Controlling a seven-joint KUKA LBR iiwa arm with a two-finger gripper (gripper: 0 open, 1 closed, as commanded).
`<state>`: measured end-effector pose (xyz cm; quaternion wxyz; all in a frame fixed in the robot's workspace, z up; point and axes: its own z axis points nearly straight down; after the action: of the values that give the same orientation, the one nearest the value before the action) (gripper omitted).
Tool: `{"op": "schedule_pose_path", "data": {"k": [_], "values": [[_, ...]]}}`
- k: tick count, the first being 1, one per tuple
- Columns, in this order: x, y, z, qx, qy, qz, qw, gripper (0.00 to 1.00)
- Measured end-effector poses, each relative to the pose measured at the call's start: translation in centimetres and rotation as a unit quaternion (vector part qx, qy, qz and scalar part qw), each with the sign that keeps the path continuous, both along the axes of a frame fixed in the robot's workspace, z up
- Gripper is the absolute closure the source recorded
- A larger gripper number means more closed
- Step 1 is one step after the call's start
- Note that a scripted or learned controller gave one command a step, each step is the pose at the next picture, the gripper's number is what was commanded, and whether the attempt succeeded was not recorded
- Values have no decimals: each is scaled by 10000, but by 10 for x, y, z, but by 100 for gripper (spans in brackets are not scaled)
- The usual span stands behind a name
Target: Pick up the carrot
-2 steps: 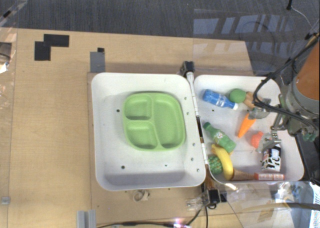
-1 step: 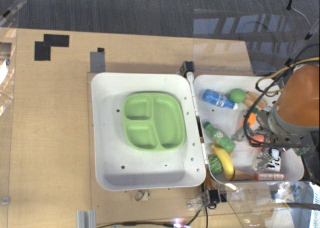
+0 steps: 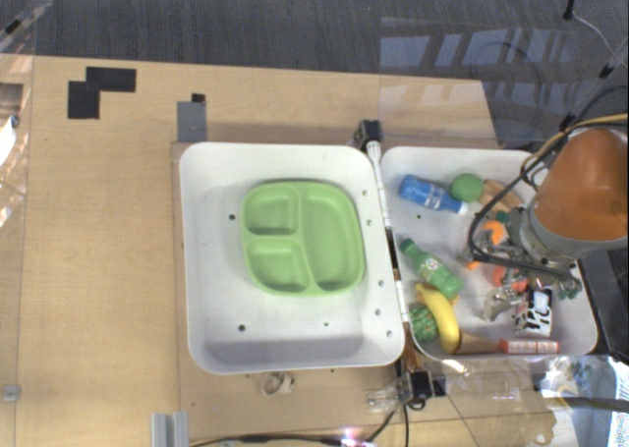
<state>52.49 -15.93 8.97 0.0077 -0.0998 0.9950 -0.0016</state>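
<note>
The arm (image 3: 587, 190) reaches in from the right, wrist pointing down.

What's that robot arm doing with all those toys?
The arm is reaching into the right bin, over a pile of toy food. Its hand is low beside the carrot. A banana and blue bottle lie nearby. The left bin holds a green tray.

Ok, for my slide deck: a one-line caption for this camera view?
Gripper low in the right bin beside the carrot; green tray in the left bin.
</note>
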Motion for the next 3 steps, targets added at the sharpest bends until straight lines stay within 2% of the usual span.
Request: {"op": "schedule_pose_path", "data": {"k": [1,2,3], "values": [[79,68,0,23,-4,436,9990,0],[55,8,0,-28,5,1756,9844,0],[12,-2,0,-18,-7,1287,9917,0]]}}
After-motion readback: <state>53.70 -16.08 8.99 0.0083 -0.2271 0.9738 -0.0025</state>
